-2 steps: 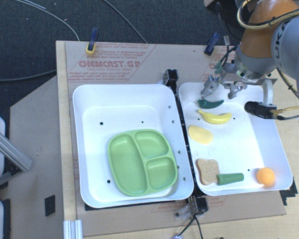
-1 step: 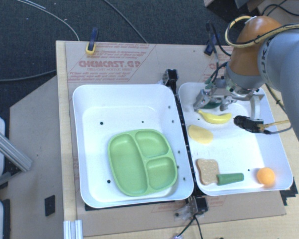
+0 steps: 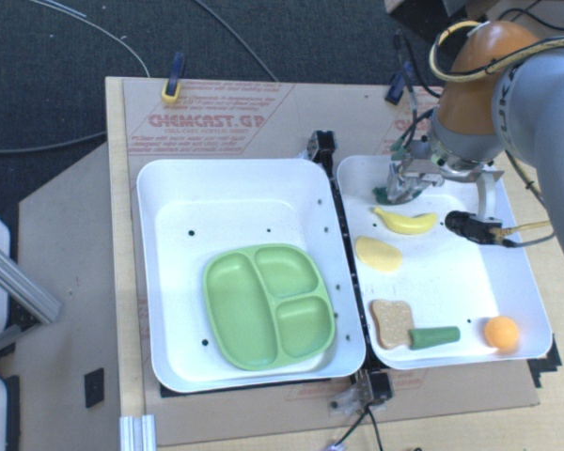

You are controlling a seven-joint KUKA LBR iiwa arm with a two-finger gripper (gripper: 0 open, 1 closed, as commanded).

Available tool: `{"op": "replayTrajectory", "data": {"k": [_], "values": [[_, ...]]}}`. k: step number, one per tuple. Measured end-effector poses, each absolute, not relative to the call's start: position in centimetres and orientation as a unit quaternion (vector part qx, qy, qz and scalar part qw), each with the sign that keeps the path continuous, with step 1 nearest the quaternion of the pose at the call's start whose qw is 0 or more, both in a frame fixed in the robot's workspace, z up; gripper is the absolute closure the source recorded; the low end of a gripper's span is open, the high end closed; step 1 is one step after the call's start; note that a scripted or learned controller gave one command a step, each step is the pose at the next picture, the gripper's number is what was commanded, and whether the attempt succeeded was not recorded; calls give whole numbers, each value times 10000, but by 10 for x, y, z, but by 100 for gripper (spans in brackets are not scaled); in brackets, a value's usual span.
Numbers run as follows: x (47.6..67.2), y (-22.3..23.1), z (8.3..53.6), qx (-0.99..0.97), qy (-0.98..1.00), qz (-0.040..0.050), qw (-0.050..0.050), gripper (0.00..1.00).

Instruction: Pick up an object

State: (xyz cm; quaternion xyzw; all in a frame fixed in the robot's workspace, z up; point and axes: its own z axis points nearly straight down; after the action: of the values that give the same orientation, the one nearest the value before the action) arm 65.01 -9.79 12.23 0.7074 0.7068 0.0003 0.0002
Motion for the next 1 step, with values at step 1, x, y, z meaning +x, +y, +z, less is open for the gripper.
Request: {"op": "replayTrajectory", "data": {"k": [1], "values": [[652, -95, 187, 7067, 7075, 27, 38, 100]]}}
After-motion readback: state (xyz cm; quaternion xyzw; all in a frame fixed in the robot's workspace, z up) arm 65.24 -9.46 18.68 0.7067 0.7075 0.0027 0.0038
